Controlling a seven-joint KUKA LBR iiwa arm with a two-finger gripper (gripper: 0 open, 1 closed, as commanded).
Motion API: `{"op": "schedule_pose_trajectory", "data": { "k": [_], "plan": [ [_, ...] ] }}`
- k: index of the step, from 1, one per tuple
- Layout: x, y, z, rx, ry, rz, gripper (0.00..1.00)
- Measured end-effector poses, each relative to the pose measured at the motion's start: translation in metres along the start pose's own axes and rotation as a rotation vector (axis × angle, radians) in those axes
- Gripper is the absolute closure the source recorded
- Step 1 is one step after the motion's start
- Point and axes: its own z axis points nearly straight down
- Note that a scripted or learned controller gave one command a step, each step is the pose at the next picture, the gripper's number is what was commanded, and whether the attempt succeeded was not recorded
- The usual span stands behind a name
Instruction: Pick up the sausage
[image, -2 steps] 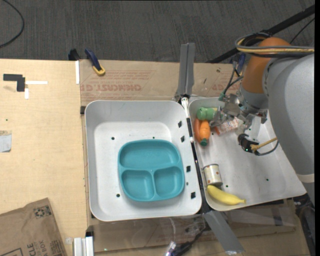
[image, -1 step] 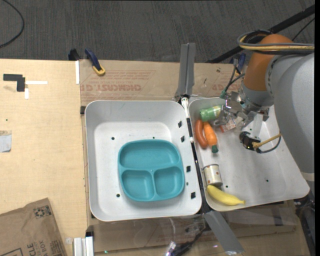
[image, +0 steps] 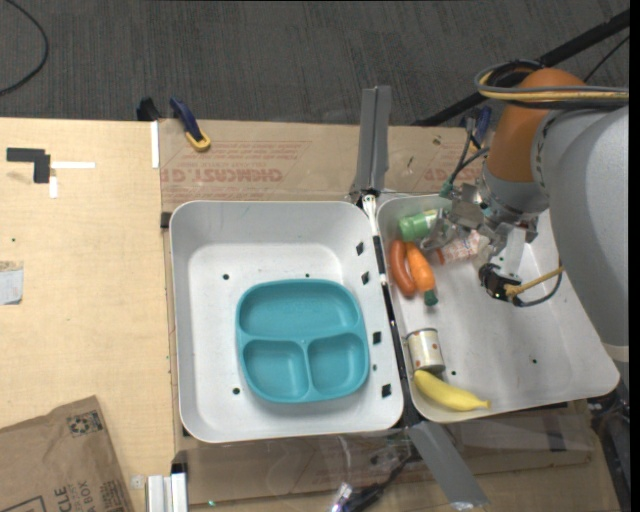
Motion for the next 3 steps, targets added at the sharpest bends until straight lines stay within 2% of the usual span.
{"op": "schedule_pose_trajectory", "data": {
  "k": [1,2,3],
  "plan": [
    [-0.019,0.009,0.011,0.007,0.022,-0.047,0.0],
    [-0.025,0.011,0.001,0.003,0.016,-0.037,1.0],
    [-0.022,0.013,-0.002,-0.006,0.019,-0.041,0.0]
  ]
}}
